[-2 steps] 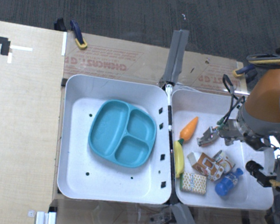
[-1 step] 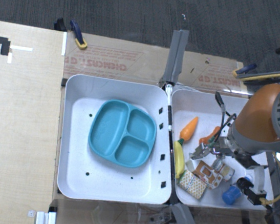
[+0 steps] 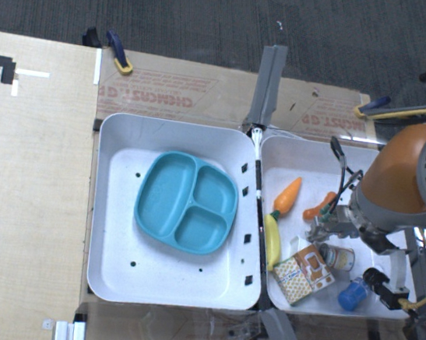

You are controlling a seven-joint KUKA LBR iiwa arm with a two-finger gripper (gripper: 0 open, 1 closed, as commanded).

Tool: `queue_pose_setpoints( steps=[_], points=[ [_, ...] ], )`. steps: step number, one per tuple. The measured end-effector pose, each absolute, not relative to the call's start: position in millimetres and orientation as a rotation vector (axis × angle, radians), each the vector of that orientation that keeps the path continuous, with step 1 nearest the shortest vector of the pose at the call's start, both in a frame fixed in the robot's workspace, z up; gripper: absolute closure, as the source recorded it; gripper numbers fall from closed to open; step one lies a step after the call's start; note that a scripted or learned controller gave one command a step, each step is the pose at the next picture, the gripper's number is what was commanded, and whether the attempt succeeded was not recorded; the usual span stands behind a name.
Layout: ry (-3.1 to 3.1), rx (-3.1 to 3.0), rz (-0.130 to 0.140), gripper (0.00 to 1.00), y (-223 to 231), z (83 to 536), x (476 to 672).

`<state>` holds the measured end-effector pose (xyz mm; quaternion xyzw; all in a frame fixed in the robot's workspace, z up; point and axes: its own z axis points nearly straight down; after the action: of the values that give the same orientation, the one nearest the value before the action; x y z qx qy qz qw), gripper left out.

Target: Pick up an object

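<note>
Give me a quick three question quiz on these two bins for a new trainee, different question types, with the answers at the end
1. True or false: the blue divided plate lies in the right bin.
2. Which item lies along the right bin's left wall, just below the carrot? A) banana B) blue cup C) snack box
3. Fill in: the claw hovers over the ____ bin.

Key
1. False; it lies in the left bin.
2. A, the banana. The snack box and blue cup lie further right.
3. Right.
</note>
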<state>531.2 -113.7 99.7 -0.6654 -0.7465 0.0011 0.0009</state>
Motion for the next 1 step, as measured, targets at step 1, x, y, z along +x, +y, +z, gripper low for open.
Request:
queue_pose_setpoints(
  steps=[1],
  points=[
    [-2.344,-2.089,0.004,0.0,-113.8,99.7,531.2]
  ],
)
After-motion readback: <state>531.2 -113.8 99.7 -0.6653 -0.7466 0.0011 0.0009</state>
